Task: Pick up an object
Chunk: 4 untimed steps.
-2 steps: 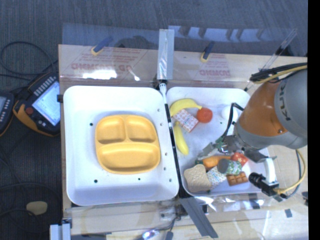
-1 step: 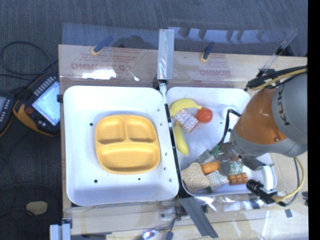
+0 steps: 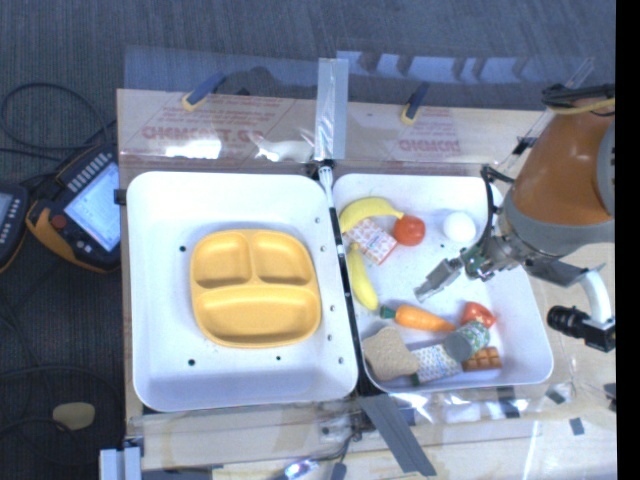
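Nearest the camera, low in the right bin (image 3: 540,363), a slice of bread (image 3: 390,353) sits at the front-left corner, a patterned packet (image 3: 432,363) just to its right, then a grey-green item (image 3: 466,341) and a small orange waffle-like piece (image 3: 484,359). Going left to right overall: handheld pendant (image 3: 85,213) with lit screen lies off the surface at far left, cables around it. Left bin (image 3: 150,268) holds one yellow divided tray (image 3: 255,288), roughly centred, flat. Right bin: banana (image 3: 358,238) curved along the left wall, checkered red-white packet (image 3: 373,240) lying against it, tomato (image 3: 408,230) just right of that, white ball (image 3: 459,227) further right near the back. Carrot (image 3: 420,318) lies mid-bin, tip pointing right, red pepper (image 3: 478,314) just beyond it. Gripper (image 3: 436,283) reaches in from the right, tilted down-left, hovering over bare bin floor between tomato and carrot, touching neither. Fingers look close together with nothing between them, though small and somewhat blurred. Arm (image 3: 560,178) with orange band sits over the bin's right rim. No object is lifted; all pickable items rest on the bin floor.
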Motion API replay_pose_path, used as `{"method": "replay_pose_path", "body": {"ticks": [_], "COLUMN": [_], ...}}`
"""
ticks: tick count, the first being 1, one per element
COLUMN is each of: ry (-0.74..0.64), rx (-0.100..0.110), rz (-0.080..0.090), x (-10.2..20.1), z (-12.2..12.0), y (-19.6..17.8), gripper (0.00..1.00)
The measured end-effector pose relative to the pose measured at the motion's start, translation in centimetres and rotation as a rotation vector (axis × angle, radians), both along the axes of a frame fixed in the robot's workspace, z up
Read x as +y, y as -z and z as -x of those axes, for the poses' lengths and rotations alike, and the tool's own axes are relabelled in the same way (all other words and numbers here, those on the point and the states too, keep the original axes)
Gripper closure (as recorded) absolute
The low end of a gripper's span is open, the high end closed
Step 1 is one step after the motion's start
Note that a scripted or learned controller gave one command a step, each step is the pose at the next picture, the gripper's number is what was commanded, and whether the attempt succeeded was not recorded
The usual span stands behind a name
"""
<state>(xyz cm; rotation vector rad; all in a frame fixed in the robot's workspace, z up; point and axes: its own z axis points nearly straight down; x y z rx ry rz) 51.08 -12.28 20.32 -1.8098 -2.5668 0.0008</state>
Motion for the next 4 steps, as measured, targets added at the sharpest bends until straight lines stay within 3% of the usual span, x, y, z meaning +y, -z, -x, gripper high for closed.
{"method": "replay_pose_path", "body": {"ticks": [1,2,3,4], "ry": [-0.28,-0.122,-0.123,-0.068], "rx": [0.001,-0.02,-0.029,0.0], "rz": [-0.002,-0.003,-0.003,0.001], "x": [1.6,-0.3,-0.2,5.7], "z": [0.1,1.9,1.6,-4.8], "y": [9.4,11.0,9.9,2.1], "gripper": [0.0,0.0,1.0,1.0]}}
